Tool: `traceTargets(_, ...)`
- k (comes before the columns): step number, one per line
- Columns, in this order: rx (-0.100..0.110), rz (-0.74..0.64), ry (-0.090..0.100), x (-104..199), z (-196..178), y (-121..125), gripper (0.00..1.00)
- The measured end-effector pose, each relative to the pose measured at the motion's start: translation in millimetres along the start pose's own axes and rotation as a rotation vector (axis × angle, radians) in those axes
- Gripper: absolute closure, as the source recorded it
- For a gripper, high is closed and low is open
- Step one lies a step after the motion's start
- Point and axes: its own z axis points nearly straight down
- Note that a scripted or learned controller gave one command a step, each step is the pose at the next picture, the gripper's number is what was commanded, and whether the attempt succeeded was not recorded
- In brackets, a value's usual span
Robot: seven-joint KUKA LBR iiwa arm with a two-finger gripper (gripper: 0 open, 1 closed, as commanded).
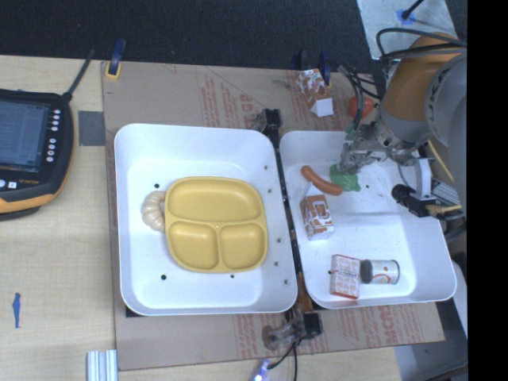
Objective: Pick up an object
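Note:
In the right bin point(429, 248) lie an orange-red sausage point(321, 180), a small green object point(350, 184), a brown packet point(316, 216), a small printed carton point(345, 277) and a can on its side point(381, 272). My gripper point(354, 162) hangs low over the bin's far part, just above the green object and to the right of the sausage's end. The gripper's body hides part of the green object. Whether it touches the object is unclear.
The left bin point(135, 213) holds a yellow divided tray point(216, 222) with a beige lumpy item point(152, 209) against its left side. A tablet-like pendant point(28, 149) lies at the far left. Cables and small parts point(313, 86) sit behind the right bin.

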Motion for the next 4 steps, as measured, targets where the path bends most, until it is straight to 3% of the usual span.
traceTargets(1,0.0,0.0,0.0,0,0,0,0.0)
traceTargets(2,0.001,0.001,-0.001,41,12,-52,0.0)
traceTargets(3,-0.001,0.001,-0.001,54,12,-139,0.0)
traceTargets(4,-0.002,0.004,-0.001,-23,11,-58,0.0)
